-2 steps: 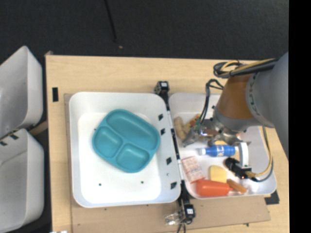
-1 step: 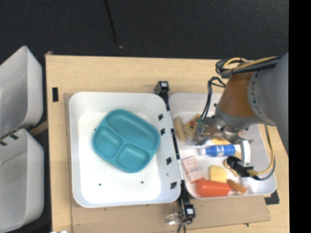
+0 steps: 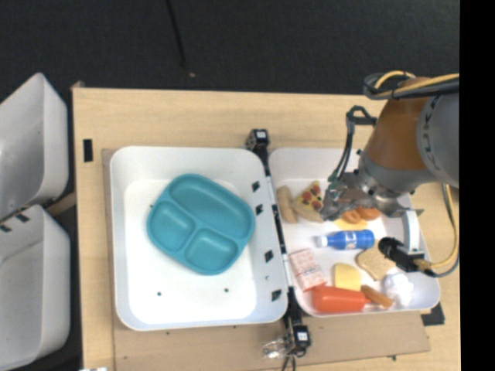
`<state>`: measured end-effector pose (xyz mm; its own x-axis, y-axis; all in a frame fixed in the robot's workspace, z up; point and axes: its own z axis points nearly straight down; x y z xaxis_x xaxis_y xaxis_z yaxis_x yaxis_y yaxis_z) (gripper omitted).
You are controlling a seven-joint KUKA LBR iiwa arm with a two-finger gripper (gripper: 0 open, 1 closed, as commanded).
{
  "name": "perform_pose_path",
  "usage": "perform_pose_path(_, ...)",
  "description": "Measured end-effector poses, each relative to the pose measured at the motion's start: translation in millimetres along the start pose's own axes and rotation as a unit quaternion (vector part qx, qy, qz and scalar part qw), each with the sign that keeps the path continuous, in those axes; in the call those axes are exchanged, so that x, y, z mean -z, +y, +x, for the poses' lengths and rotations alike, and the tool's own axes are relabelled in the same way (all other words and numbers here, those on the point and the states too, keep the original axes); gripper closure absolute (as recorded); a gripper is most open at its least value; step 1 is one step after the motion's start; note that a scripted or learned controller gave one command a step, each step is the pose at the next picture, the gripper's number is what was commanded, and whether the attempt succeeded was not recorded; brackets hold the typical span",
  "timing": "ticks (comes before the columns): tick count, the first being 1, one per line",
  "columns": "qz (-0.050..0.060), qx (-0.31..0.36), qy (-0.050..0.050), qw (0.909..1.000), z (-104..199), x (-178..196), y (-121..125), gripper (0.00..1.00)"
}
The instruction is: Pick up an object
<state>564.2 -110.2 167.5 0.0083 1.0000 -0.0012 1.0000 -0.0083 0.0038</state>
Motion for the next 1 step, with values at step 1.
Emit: perform_pose_path(1, -0.001, 0.006, 0.000, 1.0000, 1.2, 61.5, -2.7, 1.00)
